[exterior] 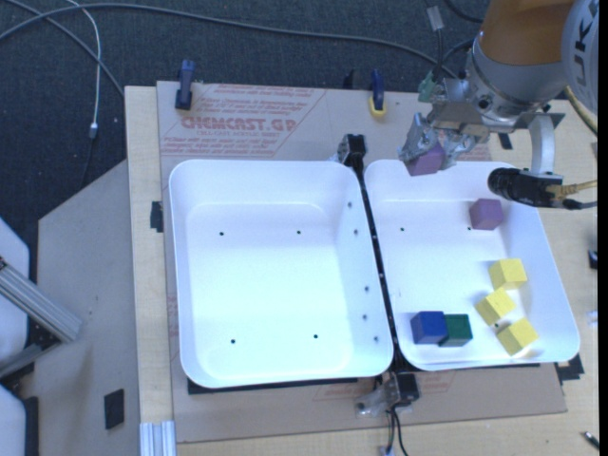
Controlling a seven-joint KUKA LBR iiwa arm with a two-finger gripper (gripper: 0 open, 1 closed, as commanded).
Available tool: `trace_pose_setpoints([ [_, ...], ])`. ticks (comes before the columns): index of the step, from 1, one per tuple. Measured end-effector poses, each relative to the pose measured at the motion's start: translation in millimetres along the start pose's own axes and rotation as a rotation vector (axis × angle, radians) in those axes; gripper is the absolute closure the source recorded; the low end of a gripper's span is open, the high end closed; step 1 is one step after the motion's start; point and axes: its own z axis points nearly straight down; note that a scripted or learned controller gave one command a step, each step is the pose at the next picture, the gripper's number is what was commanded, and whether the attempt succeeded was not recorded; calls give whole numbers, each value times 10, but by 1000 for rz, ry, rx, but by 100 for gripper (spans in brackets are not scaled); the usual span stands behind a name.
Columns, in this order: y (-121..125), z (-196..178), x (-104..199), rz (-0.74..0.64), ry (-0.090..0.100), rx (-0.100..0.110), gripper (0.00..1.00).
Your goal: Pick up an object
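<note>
The gripper point(429, 150) hung over the far edge of the right bin point(546, 255), its fingers clamped on a purple block point(425, 162) lifted clear of the bin floor; the fingers hid the block's upper part. A second purple block point(485, 214) lay further right in that bin. Three yellow blocks point(507, 273) sat near its right wall, one partly cut off by the rim. A blue block point(427, 327) touched a green block point(457, 329). The arm's upper part was cut off by the frame.

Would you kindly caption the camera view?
Gripper holds a purple block above the right bin.
</note>
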Motion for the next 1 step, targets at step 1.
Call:
trace_pose_setpoints([
  [1,-106,515,752,-36,0,18,100],
])
